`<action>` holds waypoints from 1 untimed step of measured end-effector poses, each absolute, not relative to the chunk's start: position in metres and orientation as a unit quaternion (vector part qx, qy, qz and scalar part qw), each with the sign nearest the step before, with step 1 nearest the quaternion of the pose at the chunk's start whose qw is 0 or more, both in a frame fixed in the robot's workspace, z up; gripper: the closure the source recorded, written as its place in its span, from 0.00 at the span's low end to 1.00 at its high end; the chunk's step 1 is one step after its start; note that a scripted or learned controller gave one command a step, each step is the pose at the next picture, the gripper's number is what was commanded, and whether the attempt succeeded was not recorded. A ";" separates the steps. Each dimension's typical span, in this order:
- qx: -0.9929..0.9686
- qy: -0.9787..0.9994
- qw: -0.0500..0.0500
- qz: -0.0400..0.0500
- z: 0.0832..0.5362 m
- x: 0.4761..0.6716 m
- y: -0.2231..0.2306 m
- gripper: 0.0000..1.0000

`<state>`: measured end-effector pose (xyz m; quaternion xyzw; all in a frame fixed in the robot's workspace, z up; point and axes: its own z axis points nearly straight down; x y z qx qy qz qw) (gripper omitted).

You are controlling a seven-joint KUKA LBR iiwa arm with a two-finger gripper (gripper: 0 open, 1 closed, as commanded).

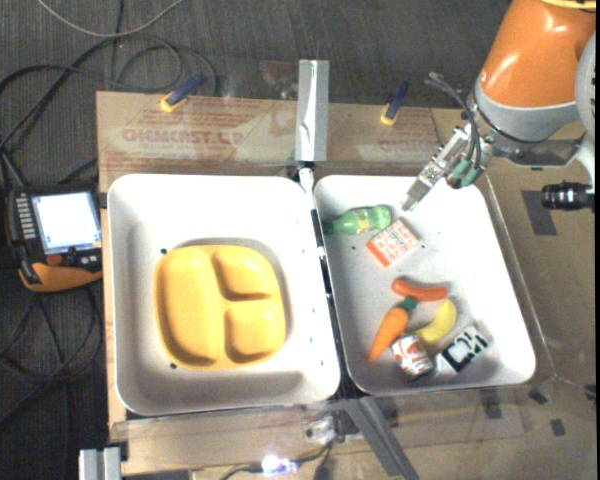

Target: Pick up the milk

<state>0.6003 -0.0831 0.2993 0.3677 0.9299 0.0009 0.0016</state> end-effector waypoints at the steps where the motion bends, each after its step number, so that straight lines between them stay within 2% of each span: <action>1: 0.340 0.941 0.000 -0.001 0.249 0.527 -0.100 1.00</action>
